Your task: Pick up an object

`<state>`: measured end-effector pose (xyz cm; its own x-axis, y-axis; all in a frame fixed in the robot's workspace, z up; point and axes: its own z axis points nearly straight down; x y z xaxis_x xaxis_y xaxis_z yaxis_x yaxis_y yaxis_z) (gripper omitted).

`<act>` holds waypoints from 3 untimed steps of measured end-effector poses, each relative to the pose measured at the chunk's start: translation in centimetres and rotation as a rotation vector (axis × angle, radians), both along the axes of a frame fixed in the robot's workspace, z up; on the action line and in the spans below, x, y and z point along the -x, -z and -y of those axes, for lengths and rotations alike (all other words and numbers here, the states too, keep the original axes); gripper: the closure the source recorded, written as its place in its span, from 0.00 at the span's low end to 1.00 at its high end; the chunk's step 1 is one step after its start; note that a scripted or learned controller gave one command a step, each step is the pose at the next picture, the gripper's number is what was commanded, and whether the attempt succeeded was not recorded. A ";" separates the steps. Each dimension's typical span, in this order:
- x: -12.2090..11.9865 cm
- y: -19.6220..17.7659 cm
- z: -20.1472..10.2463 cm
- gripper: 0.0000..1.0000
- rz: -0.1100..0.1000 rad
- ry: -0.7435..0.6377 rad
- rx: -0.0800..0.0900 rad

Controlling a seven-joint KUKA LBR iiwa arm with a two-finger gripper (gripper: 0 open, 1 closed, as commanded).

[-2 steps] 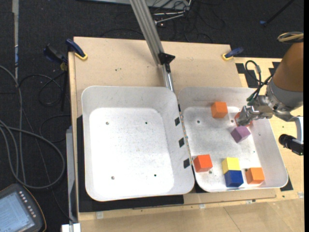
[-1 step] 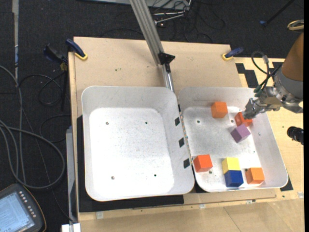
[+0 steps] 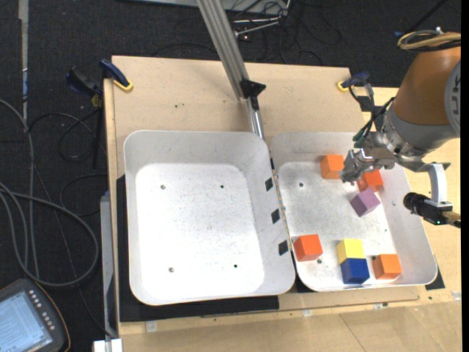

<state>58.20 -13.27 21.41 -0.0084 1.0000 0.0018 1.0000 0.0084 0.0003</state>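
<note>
The right bin (image 3: 410, 229) holds several small blocks. An orange block (image 3: 331, 166) lies at its upper middle, and a red-orange block (image 3: 371, 180) sits just right of it, partly under the gripper. A purple block (image 3: 364, 202) lies below that one. Along the bin's front are an orange block (image 3: 307, 246), a yellow block (image 3: 350, 250), a blue block (image 3: 355, 270) and another orange block (image 3: 387, 266). My gripper (image 3: 357, 169) hangs low over the upper part of the bin, between the upper orange block and the red-orange block.
The left bin (image 3: 139, 196) stands beside the right one on the wooden bench. A metal pole (image 3: 223, 39) slants down to the bins' shared edge. Clamps sit at the bench's back corners (image 3: 113, 75). Cables lie on the dark floor at left.
</note>
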 end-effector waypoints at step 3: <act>-0.7 -1.6 -17.8 1.00 0.002 0.000 0.000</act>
